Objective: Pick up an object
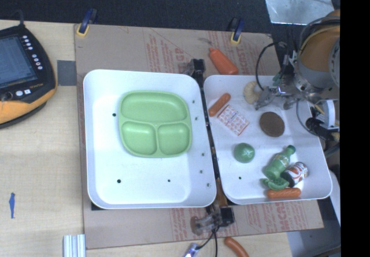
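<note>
Overhead, the grey arm's tool (276, 94) hangs over the far edge of the right bin (324, 192), just right of a pale lump (251, 92); whether it is released or clenched cannot be told. Near it lie a brown disc (272, 124), a patterned card (232, 120), a small sausage (218, 104), a green ball (244, 152) and a green bottle (278, 164). The left bin (101, 192) carries a green divided plate (155, 123).

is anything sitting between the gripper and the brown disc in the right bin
Nothing visible does. The gripper is at the top of the right bin, and the brown disc lies just below it on bare bin floor. The pale lump sits off to the gripper's side, not in the path.
</note>
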Controlling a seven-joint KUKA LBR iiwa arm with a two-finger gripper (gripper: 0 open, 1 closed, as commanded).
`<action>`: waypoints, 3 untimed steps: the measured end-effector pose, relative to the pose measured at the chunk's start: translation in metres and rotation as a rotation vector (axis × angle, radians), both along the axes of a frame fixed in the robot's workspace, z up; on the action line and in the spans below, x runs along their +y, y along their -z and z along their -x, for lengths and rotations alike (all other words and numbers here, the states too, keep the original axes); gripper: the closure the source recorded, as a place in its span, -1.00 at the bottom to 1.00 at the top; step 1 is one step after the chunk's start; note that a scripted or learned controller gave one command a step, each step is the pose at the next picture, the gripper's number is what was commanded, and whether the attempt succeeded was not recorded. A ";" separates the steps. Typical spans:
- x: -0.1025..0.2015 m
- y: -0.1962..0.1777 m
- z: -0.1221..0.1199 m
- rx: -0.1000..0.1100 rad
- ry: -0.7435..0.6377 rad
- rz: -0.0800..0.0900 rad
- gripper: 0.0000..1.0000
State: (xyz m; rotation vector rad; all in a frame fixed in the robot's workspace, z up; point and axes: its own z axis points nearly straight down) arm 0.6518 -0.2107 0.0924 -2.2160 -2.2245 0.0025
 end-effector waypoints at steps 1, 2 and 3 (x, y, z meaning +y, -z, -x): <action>0.035 0.001 0.052 0.002 -0.001 0.001 -1.00; 0.033 -0.010 0.052 0.004 -0.003 0.002 1.00; 0.091 -0.028 0.046 0.001 -0.004 0.001 1.00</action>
